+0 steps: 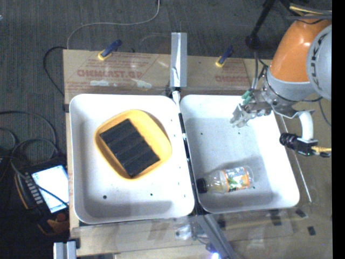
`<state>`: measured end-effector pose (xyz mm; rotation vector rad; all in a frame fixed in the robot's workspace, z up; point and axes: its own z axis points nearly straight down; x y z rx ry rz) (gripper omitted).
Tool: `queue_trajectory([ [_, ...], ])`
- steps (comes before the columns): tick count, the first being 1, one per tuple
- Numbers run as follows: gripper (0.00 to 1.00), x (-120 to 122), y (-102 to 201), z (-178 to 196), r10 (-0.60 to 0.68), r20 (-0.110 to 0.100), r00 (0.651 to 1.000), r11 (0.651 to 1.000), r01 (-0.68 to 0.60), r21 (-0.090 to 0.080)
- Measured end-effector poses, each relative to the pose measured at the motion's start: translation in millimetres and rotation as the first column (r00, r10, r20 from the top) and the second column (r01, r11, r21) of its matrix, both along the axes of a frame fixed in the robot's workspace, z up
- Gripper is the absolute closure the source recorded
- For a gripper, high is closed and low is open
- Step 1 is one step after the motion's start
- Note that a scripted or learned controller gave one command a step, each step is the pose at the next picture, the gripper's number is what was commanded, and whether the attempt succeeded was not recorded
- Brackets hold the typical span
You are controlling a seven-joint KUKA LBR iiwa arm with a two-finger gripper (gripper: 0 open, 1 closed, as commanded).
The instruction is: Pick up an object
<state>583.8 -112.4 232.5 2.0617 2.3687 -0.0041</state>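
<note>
You see the gripper (240, 117) hanging over the far part of the right bin (280, 196), I cannot tell its state, while the plastic bottle (226, 179) lies on its side near the front edge, well apart from it.

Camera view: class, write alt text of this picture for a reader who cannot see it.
A grey robot arm's claw hangs over the upper part of the right white bin, apart from the clear plastic bottle with a black cap lying on its side near that bin's lower edge. The left white bin holds a yellow dish with a black ridged block.
</note>
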Motion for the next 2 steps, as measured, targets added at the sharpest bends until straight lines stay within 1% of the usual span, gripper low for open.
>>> queue_trajectory([
  [1,0.00,0.0,-0.3,0.1,-0.001,0.000,1.000,1.000,0.001,-0.001],
  [2,0.00,9.0,25.2,-12.3,-0.016,-0.001,1.000,1.000,0.016,-0.001],
])
